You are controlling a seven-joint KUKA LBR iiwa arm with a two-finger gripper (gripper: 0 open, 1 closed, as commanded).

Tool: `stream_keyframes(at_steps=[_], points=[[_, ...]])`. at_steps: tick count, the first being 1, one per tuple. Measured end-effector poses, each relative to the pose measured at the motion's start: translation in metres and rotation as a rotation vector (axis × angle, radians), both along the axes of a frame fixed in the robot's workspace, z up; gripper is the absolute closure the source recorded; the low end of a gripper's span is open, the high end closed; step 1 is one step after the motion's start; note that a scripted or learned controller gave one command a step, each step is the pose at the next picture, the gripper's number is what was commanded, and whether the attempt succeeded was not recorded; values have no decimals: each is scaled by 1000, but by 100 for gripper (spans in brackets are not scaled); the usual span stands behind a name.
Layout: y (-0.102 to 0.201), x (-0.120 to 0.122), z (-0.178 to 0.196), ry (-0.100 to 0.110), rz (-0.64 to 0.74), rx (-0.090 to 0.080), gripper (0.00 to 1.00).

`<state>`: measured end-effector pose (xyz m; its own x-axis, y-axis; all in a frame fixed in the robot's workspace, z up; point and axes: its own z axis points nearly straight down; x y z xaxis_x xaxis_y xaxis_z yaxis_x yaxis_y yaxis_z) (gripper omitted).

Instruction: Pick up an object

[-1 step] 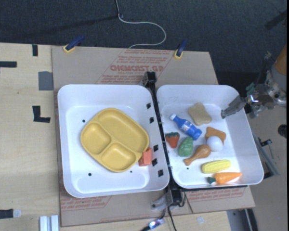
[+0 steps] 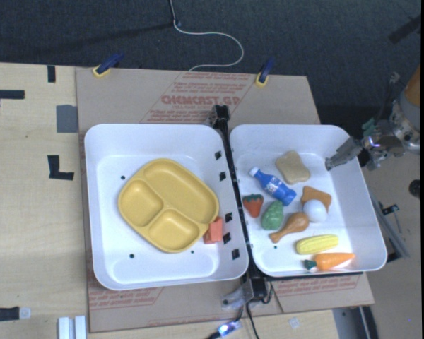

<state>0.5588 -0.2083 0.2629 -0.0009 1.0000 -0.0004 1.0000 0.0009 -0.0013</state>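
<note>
Fingers [image 2: 341, 155] of the gripper [image 2: 331, 164] read as a single grey wedge with no gap between them, so they look closed, and nothing is held in them. The tip hangs over the right bin [image 2: 353, 189], near its right wall and towards its far side. No object has been picked yet. The candidates all lie in that bin: a bread slice [image 2: 292, 167] towards its far side, just left of the tip; a blue bottle [image 2: 272, 184] left of the middle; an egg [image 2: 314, 210] and an orange wedge [image 2: 316, 195] touching each other at the middle; a drumstick [image 2: 290, 226] and a green vegetable [image 2: 273, 215] close together beside them; and a corn cob [image 2: 316, 244] and a carrot [image 2: 332, 261] along the near wall. The first risk is plain. If the jaws descend while closed, they would probably push an object aside rather than straddle it. Crowding is the second risk, since the egg, the wedge and the drumstick sit so near one another that one jaw could land on a neighbour and knock the target away. The egg seems likely to roll or squirt out under a pinch. The carrot lies against the near wall, which may leave no room for a jaw on that side. The bread slice looks flat and low, so a shallow descent could close on air above it.
</note>
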Motion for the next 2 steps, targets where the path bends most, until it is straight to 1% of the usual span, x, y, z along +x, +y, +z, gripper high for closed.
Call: stream_keyframes(at_steps=[1,2], points=[[5,-9,-50,5,0,1,0],[3,-9,-114,7,0,2,0]])
